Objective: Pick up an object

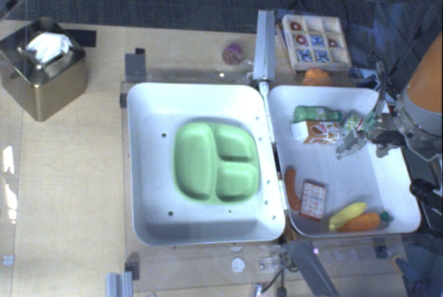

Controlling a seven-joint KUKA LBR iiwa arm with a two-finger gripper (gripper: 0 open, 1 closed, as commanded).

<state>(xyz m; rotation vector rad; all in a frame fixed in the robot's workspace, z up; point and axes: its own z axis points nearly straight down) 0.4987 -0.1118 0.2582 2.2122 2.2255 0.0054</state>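
The gripper (351, 136) sits at the right of the frame, over the upper middle of the right bin (408, 216), with the arm (423, 91) coming in from the right edge. Its tips are a blur of grey metal with a touch of green, so how wide it stands cannot be told, nor whether anything is caught in it. It lies just beside the right end of the carton (320, 131), a white and orange box with a green end, and may touch it; the overlap is too blurred to say.

A green packet (315, 113) lies just above the carton, near the bin's top wall. Lower left in the same bin, a sausage (291, 188) lies along the left wall, with a small red patterned box (313, 199) just beside it. Near the bottom wall a banana (347, 214) and a carrot (363, 221) lie side by side, touching.

The left bin (149, 150) holds a green divided tray (216, 160) at its middle.

Above the right bin, outside it, a tic-tac-toe board (315, 41) rests on the bench, with an orange (317, 77) just below it. A gold box (43, 74) stands at upper left.
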